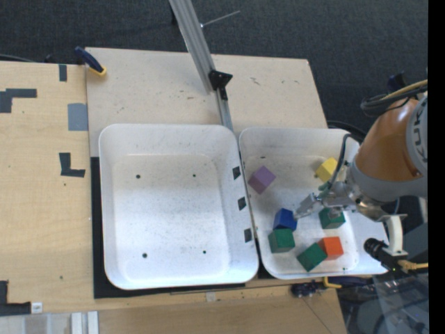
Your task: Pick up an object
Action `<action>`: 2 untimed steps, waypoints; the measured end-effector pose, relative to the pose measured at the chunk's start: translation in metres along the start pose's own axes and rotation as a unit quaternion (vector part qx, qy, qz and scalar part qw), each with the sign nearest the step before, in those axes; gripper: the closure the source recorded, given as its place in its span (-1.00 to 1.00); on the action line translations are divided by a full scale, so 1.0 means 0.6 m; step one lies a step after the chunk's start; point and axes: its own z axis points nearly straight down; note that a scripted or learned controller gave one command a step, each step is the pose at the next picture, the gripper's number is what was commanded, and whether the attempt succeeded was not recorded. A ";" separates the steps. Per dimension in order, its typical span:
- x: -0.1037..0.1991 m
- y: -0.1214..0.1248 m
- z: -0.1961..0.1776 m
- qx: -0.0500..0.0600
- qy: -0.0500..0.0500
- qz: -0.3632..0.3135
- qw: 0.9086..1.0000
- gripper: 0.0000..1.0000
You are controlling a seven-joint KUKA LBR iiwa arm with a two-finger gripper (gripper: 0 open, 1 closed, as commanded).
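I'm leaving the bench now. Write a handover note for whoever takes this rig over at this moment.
Gripper: down in the right bin, among the blocks; nothing seen between its fingers.
Blocks, all in the right bin: purple at upper left, yellow by the arm, blue just left of the gripper, one green right beside it, another green below the blue, a third green touching the orange.
Done: no pick visible.
Left: grasp a block and lift it.

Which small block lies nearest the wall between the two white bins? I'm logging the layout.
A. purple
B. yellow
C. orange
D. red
A: the small purple block sits by the right white bin's left side, closest to the dividing wall.
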 end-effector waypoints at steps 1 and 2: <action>0.000 0.011 0.047 -0.012 -0.001 -0.001 1.000 -1.00; 0.000 0.013 0.030 -0.014 -0.002 -0.001 1.000 1.00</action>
